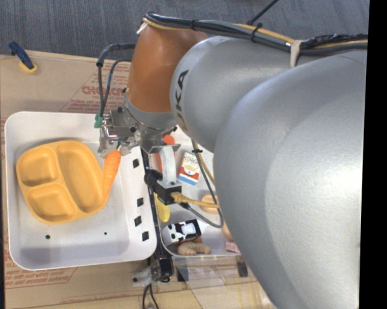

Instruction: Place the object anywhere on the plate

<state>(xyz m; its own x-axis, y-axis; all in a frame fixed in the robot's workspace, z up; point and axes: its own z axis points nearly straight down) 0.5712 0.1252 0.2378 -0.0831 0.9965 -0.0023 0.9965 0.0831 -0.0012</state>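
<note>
A yellow divided plate lies in the left white bin. An orange carrot hangs upright at the plate's right edge, its lower end near the rim. My gripper sits directly above the carrot, with its fingers closed on the carrot's top end. The big grey arm with the orange band reaches in from the right and hides much of the right bin.
In the right bin I see a small milk carton, a black-and-white toy, a brownish piece and a yellow item. A black cable runs down the divider between the bins. A blue clip lies at the back left.
</note>
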